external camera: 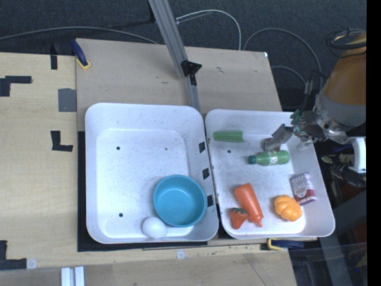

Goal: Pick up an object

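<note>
1. The green bottle [269, 158] lies flat in the right bin [315, 219], its long axis from 9 to 3 o'clock, touching the jaws [277, 138] at its 12 o'clock.
2. Whether the jaws are open, I cannot tell.
3. The right bin also holds a green cylinder [228, 136], carrot [248, 203], orange toy [287, 208] and small packet [302, 187].
4. The left bin [107, 159] holds a blue bowl [178, 200] and white ball [154, 226].

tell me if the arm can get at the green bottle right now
Probably yes: the gripper hovers just above the green bottle in the right bin, with nothing lying over the bottle.
</note>
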Robot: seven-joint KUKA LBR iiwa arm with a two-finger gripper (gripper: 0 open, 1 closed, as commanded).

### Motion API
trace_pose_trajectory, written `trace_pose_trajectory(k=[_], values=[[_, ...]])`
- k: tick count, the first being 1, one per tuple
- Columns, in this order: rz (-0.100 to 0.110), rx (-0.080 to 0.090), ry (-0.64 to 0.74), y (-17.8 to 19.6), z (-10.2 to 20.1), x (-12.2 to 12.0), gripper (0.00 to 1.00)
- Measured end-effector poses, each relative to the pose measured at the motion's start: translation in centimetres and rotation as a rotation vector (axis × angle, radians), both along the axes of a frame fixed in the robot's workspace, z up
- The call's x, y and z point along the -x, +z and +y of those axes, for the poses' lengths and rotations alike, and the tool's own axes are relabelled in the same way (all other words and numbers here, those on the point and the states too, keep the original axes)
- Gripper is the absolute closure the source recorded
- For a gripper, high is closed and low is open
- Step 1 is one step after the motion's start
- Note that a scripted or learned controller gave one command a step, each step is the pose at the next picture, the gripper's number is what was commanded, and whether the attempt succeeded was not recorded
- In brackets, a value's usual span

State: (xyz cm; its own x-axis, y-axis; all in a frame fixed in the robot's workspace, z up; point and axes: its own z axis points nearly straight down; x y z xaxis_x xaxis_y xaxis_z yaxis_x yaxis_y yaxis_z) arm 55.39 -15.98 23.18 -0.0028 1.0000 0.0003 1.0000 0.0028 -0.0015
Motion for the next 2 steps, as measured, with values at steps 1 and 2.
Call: trace_pose_trajectory(k=[1,2], values=[[0.0,0.0,-0.001,0.0,0.0,0.0,0.0],[0.004,0.001,-0.002,-4.4,-0.2,0.2,0.0]])
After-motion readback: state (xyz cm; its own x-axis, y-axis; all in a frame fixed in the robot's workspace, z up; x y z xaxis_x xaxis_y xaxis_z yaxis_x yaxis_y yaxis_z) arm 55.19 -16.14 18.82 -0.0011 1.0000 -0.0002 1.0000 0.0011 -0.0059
